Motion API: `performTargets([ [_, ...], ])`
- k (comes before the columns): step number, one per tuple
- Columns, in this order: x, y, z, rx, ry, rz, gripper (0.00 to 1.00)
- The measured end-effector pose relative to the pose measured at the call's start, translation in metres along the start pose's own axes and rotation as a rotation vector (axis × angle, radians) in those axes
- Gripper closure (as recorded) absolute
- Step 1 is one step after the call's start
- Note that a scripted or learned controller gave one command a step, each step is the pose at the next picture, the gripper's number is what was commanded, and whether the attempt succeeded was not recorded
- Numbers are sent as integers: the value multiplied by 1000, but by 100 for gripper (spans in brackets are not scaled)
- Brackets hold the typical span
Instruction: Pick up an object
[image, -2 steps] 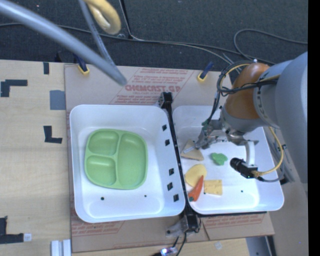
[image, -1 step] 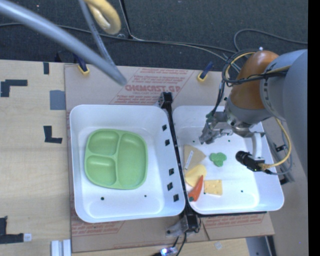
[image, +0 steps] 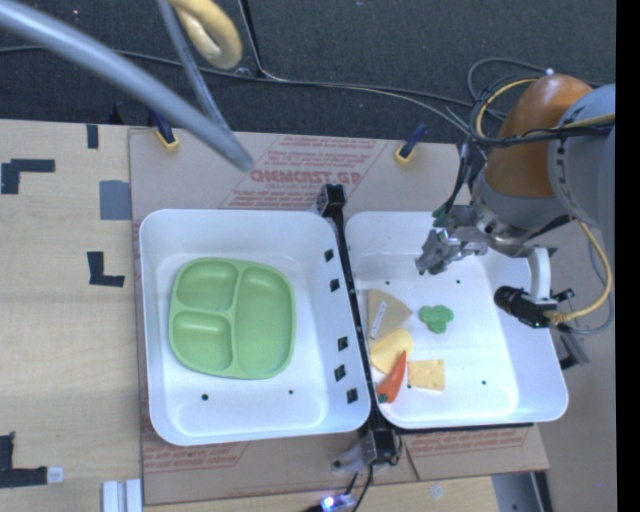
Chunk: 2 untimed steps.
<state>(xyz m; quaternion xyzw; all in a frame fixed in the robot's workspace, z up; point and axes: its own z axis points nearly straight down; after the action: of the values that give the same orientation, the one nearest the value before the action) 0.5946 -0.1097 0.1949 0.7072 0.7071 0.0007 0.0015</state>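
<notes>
Two shallow white plastic bins sit side by side on a brown cardboard sheet (image: 300, 170) laid over the pale wooden bench (image: 60, 300). The left bin (image: 160, 400) holds a light green plastic tray with three compartments (image: 233, 317), lying flat towards the bin's left half, and none of the compartments has anything in it.

The right bin (image: 520, 395) holds a small cluster of toy food, gathered against its left wall near the divider. There is a pale beige wedge-shaped piece (image: 388, 311) at the top of the group, a yellow rounded piece (image: 390, 349) just below it, an orange-red carrot-like stick (image: 393, 379) leaning against the yellow one, and a square yellow-orange cracker-like slab (image: 428, 375) just to their right. A small dark green, broccoli-like lump (image: 435, 318) lies a little apart, nearer the bin's middle.

The grey arm with its orange band (image: 535, 120) reaches in from the right, and its two-finger gripper (image: 437, 256) hangs over the upper part of the right bin, above and clear of the green lump and the rest of the food. From where I stand I cannot tell how its jaws are set. Nothing is visibly between them.
</notes>
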Motion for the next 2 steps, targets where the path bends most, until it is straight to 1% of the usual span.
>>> performTargets([
  [1, 0, 1, -53, -2, 0, -1, 100],
  [2, 44, -5, -51, 4, 2, -5, 100],
])
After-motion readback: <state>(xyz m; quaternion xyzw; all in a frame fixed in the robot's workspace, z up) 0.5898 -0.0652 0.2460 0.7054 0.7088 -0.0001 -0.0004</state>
